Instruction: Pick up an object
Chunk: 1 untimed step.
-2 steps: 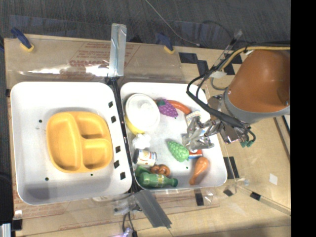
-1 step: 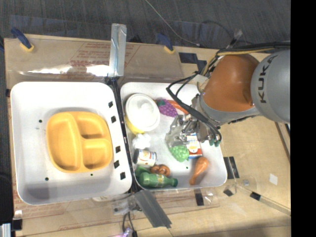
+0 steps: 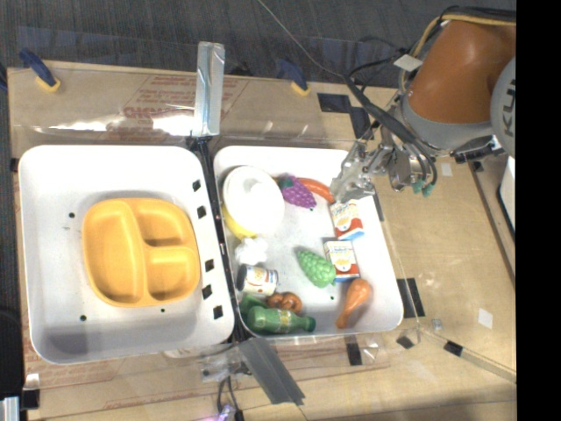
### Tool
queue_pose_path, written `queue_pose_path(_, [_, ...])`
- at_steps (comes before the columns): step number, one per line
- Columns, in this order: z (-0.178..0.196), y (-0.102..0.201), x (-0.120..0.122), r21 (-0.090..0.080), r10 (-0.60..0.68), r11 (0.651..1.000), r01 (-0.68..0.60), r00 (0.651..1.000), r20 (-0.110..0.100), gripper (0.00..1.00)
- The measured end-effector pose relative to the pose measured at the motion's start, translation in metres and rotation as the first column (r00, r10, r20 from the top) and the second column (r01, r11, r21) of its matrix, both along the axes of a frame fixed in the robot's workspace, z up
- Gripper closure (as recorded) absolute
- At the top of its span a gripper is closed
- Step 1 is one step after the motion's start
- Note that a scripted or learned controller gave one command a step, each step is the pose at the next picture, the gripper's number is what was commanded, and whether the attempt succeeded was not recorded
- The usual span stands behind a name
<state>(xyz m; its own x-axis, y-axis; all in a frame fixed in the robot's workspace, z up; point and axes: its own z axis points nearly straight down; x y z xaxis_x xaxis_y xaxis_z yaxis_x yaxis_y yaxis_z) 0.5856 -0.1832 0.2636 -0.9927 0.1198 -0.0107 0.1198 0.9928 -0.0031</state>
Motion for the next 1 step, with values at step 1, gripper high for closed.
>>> queue_pose_path(1, [-0.0933, 0.0479, -0.0056, 0.008, 0.423, 0.906, -0.422, 0.906, -0.013, 1.0])
